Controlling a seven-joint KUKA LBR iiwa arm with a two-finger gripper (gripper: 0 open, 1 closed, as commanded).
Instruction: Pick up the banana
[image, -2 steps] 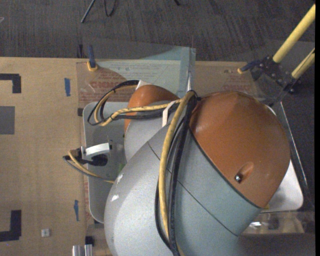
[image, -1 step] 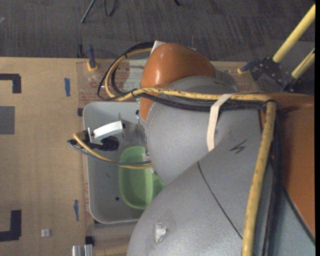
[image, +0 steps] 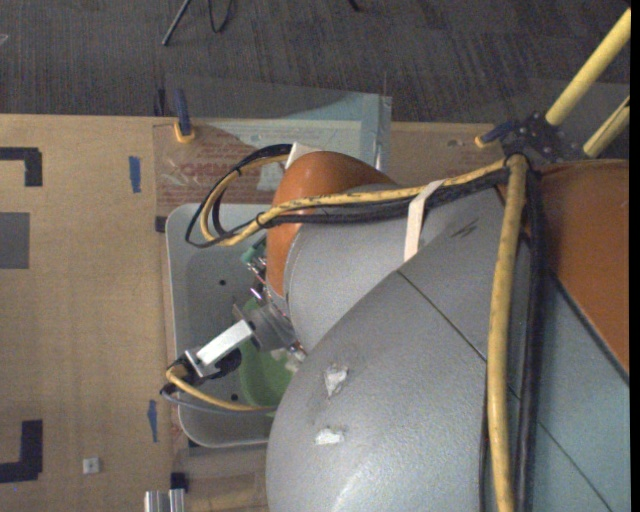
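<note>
One smooth white bin (image: 184, 300) | rounded green thing (image: 258, 382) inside | your pincer (image: 268, 325): opening, you cannot tell

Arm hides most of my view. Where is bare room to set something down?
Bare floor of the bin lies between its left wall and the arm. The tan bench left of it is open. Crowded around the green thing under the arm.

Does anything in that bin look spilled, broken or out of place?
Nothing stands out. The arm hides much of the white bin; a green object lies partly under it, too covered to judge.
</note>
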